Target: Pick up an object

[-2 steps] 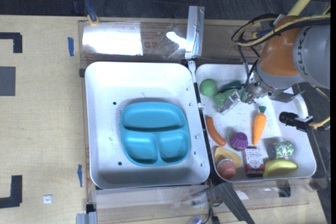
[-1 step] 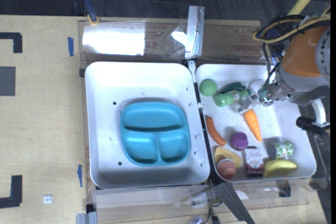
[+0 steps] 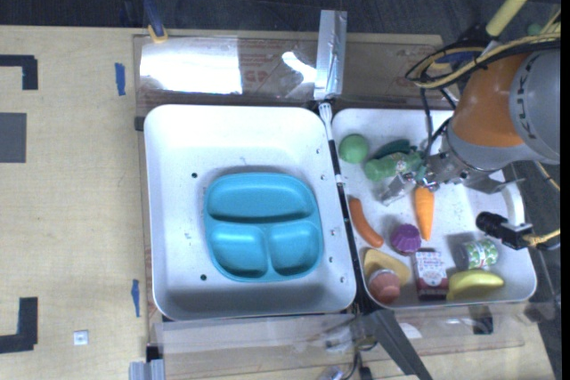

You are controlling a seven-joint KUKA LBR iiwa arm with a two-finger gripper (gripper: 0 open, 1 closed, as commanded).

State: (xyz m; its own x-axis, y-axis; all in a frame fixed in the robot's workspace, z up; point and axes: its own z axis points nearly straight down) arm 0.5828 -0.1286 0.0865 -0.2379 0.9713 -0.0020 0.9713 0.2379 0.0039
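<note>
Arm: the grey arm with the orange band [image 3: 488, 107] reaches in from the right and hangs over the upper part of the right-hand shallow white bin [image 3: 525, 280].
Gripper: the two-finger gripper [image 3: 426, 175] sits low in that bin, just above the top end of the orange plastic carrot [image 3: 424, 209].
Jaws: cannot tell how far apart they stand, nor whether anything is held; the tips blur into the clutter around them.
Carrot: lies roughly upright in the picture, point toward the bottom, near the middle of the right bin.
Beside the gripper: a dark green leafy toy [image 3: 390, 157] and a round light green ball [image 3: 353, 148] lie to its left, near the bin's upper left corner.
Lower right bin: an orange-red sausage-shaped toy [image 3: 365, 222], a purple ridged round toy [image 3: 406, 238], a small red box [image 3: 430, 270], a yellow banana [image 3: 475, 283], a peach-coloured fruit [image 3: 385, 282] and a green-white wrapped piece [image 3: 482, 254].
Left bin [image 3: 169, 191]: holds a blue plastic tray with three compartments [image 3: 264, 223], set near its middle.
</note>
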